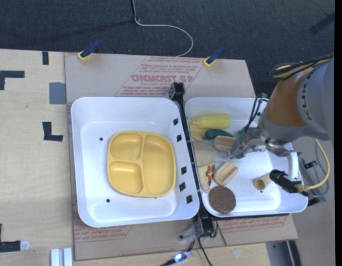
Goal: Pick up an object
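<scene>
Beside one yellow tray (141, 163), six small items; end effector (241, 146) state unclear.

Even, fairly bright overhead light washes the two white bins (82, 148) almost to glare, leaves only faint soft shadows under the yellow plate (141, 163), and the picture is slightly soft, grainiest toward the dark floor (60, 15).

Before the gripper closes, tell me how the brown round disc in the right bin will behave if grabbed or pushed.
The brown disc lies flat near the front wall of the right bin, so it will probably slide rather than roll if pushed. Its low, wide shape likely gives the gripper little to pinch from above. It looks rigid, not floppy, though its weight cannot be judged.
</scene>
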Controlling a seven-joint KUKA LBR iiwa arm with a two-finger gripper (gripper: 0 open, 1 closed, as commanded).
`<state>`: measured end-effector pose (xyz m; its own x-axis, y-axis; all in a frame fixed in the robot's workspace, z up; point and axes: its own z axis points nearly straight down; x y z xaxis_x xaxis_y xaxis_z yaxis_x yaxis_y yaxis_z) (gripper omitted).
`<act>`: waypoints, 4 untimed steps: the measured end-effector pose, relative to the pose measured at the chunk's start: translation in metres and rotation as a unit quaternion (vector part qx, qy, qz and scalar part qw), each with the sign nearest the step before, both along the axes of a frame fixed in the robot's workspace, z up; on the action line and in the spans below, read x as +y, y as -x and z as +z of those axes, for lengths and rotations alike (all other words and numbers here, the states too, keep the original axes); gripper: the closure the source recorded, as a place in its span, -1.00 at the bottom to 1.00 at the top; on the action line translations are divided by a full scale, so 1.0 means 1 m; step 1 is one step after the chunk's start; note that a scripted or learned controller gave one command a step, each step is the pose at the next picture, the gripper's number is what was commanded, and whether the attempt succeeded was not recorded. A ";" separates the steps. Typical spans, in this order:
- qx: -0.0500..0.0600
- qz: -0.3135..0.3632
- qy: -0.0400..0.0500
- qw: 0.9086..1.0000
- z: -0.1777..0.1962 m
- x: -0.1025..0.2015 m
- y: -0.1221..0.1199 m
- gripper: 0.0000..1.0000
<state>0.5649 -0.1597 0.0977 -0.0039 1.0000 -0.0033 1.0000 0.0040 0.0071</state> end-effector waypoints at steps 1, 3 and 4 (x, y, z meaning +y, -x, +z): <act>0.002 -0.002 -0.001 1.000 0.053 -0.007 0.007 1.00; 0.003 -0.001 -0.002 1.000 0.127 -0.003 0.001 1.00; 0.005 -0.001 -0.002 1.000 0.134 0.029 0.034 1.00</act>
<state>0.5313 -0.1306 0.2319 -0.0026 1.0000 0.0008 1.0000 0.0026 -0.0029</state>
